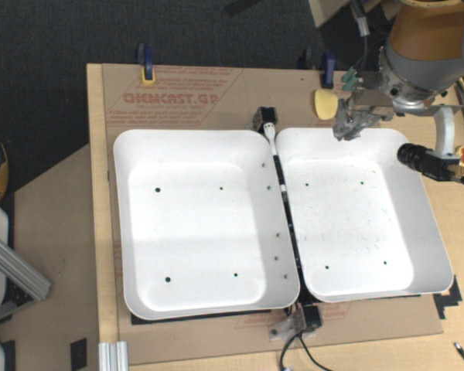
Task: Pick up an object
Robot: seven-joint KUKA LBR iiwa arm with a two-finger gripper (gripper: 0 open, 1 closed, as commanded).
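From above, the arm comes in at the upper right, its orange band plain to see, and the gripper hangs over the far rim of the right bin. Whether that gripper is parted or closed I cannot tell from here; nothing is visible in its grasp. A small pale yellow object lies outside the bins on the brown surface, just beside the gripper on its left and near the right bin's far corner. The left bin sits touching the right one along a dark seam. Two blue clamps stand at the surface's far edge.
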